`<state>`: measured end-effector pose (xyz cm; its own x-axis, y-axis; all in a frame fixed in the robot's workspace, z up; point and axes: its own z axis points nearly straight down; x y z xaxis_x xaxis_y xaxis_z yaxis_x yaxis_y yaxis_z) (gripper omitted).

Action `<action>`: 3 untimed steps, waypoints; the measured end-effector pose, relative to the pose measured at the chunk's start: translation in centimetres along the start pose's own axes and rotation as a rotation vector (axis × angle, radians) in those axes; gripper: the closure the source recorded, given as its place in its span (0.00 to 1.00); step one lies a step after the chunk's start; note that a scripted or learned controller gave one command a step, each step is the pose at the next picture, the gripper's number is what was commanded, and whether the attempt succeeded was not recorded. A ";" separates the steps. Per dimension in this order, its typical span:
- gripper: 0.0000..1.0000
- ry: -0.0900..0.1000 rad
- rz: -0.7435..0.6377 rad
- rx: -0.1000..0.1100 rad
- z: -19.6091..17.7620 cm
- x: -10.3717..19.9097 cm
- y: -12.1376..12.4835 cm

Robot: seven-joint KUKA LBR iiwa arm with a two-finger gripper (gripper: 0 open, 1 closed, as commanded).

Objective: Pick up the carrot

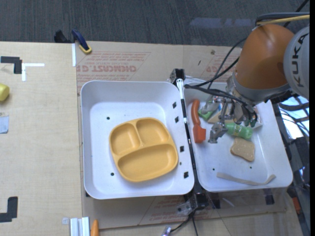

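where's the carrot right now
The carrot lies in the right bin, along its left wall, just left of the hand.

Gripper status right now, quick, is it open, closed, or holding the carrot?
Gripper: over the right bin, beside the carrot; cannot be told whether open or closed. No carrot seen between its fingers.

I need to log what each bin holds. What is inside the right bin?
Along the right bin's left wall lies the carrot. There are also a green item, a bread slice and a pale strip. The gripper and arm hang over the bin's back, covering what lies there.
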<state>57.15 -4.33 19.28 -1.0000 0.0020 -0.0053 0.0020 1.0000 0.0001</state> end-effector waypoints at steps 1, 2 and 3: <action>0.00 0.004 0.131 0.000 0.1 1.6 8.7; 0.00 0.003 0.400 0.002 4.3 -1.4 14.7; 0.00 -0.018 0.452 -0.004 9.3 -1.8 14.9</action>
<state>59.04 10.59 9.96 -0.8986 0.4382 -0.0208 0.4381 0.8989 0.0099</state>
